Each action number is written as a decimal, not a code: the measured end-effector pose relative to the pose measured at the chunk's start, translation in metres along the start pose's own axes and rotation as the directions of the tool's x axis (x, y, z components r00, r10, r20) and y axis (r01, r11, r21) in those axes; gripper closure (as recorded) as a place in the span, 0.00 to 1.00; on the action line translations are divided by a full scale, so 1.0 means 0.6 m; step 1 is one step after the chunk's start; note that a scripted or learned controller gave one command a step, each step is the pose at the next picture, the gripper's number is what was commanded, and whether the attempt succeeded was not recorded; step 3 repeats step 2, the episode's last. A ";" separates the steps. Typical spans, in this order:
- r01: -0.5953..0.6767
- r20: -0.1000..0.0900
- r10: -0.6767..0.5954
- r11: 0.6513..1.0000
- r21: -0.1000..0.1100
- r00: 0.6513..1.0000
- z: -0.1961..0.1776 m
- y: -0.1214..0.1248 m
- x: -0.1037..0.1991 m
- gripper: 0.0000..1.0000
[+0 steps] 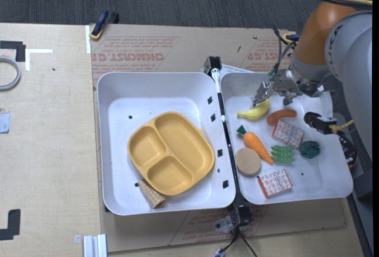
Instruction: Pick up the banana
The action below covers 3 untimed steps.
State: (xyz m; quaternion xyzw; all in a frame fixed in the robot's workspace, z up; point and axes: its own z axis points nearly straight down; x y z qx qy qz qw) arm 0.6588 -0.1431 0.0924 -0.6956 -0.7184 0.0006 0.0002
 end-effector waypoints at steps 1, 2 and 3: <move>0.003 0.001 -0.003 1.000 0.000 1.000 -0.016 0.000 0.000 1.00; -0.137 0.001 0.137 0.991 -0.001 0.991 -0.166 0.003 0.103 1.00; -0.137 0.001 0.137 0.991 -0.001 0.991 -0.166 0.003 0.103 1.00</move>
